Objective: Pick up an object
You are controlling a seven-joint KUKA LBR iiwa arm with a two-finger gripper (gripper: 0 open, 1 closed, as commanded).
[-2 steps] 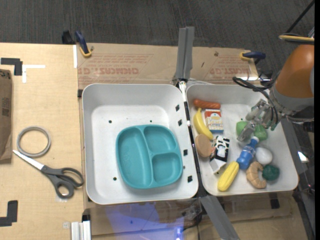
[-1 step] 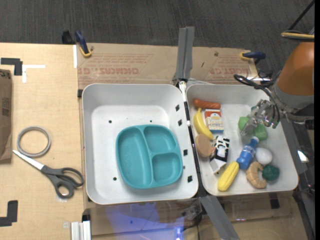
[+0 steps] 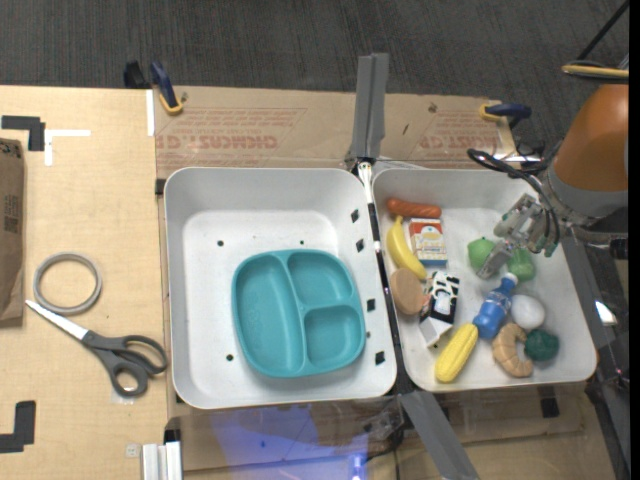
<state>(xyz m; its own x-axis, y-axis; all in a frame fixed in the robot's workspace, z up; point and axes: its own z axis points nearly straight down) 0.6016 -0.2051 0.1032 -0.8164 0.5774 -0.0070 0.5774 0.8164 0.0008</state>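
My gripper (image 3: 516,236) hangs over the right bin (image 3: 578,368), reaching in from the right, directly above a green object (image 3: 498,259) near the bin's right side. The same bin holds a banana (image 3: 402,249), a carrot (image 3: 414,208), a small carton (image 3: 428,241), a tan bread-like piece (image 3: 407,292), a black and white item (image 3: 441,298), a corn cob (image 3: 455,352), a blue bottle (image 3: 493,311), a white ball (image 3: 527,313), a dark green ball (image 3: 542,345) and a croissant (image 3: 513,352).
The left bin (image 3: 190,228) holds a teal divided plate (image 3: 298,311). On the bench at the left lie scissors (image 3: 105,346) and a tape roll (image 3: 67,281). A grey bar (image 3: 369,108) stands behind the bins' shared edge.
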